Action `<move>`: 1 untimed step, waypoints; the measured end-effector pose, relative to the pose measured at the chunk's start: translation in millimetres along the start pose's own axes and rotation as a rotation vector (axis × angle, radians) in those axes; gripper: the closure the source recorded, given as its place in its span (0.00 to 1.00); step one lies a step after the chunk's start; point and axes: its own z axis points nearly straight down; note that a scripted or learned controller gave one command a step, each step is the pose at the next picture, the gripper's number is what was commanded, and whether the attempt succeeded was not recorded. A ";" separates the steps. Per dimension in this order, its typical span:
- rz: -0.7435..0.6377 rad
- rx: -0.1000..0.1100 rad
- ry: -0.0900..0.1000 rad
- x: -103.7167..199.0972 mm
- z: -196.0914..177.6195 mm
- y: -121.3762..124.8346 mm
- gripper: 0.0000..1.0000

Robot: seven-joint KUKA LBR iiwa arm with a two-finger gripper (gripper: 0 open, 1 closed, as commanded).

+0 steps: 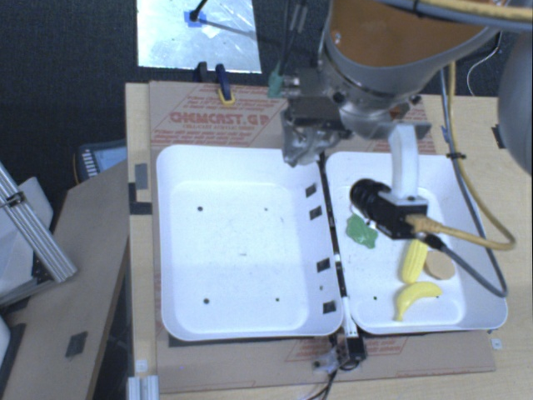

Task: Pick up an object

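My gripper (pixel 301 147) hangs over the far end of the divider between the two white bins, at the back edge of the right bin (pixel 479 248). Several small things lie in that bin's near half, well in front of the gripper. A green piece (pixel 361 232) is close to the divider. To its right a yellow corn cob (pixel 414 259) lies next to a tan round disc (pixel 440 267). A yellow banana (pixel 416 297) rests nearest the front rim. Nothing shows in the gripper.
The left bin (pixel 237 248) sits beside the right one on a cardboard sheet (pixel 212 117). A blue and yellow clamp (pixel 223 83) grips the cardboard's far edge. A shiny foil sheet (pixel 198 22) lies behind it. The arm's grey body looms over the right bin's back.
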 end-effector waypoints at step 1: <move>0.000 0.001 0.000 -0.1 0.5 0.0 0.00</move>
